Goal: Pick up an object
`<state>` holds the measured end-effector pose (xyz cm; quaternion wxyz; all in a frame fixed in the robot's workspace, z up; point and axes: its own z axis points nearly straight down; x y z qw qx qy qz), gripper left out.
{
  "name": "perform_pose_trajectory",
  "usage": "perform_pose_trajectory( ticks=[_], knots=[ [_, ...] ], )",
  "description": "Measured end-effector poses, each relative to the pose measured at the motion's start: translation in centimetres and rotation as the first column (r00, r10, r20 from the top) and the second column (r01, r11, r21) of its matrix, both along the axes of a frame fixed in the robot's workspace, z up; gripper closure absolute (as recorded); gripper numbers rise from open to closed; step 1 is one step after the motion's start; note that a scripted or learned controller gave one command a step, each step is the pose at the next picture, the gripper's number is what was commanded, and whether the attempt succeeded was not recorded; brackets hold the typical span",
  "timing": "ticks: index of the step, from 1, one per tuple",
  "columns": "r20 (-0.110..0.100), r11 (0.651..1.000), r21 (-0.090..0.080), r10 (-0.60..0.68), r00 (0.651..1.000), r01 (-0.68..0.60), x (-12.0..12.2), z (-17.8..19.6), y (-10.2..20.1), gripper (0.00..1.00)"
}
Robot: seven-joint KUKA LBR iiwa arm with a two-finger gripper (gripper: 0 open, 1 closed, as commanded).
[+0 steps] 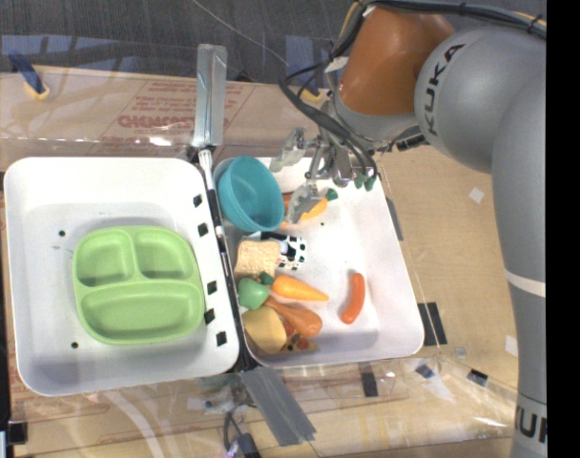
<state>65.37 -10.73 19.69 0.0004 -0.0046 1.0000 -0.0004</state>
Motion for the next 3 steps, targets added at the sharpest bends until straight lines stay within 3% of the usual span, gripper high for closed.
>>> perform_pose_trajectory(
  ticks=[1, 2, 3],
  knots=[
    [0.008, 0.954, 0.001, -0.299, 0.954, 0.299, -0.1, -8.2, -1.5, 0.0],
    [0.013, 0.792, 0.01, -0.611, 0.792, 0.611, -1.6, -9.2, -2.5, 0.0],
    [-0.008, 0.585, -0.002, -0.811, 0.585, 0.811, -0.6, -9.4, -1.6, 0.0]
  ],
)
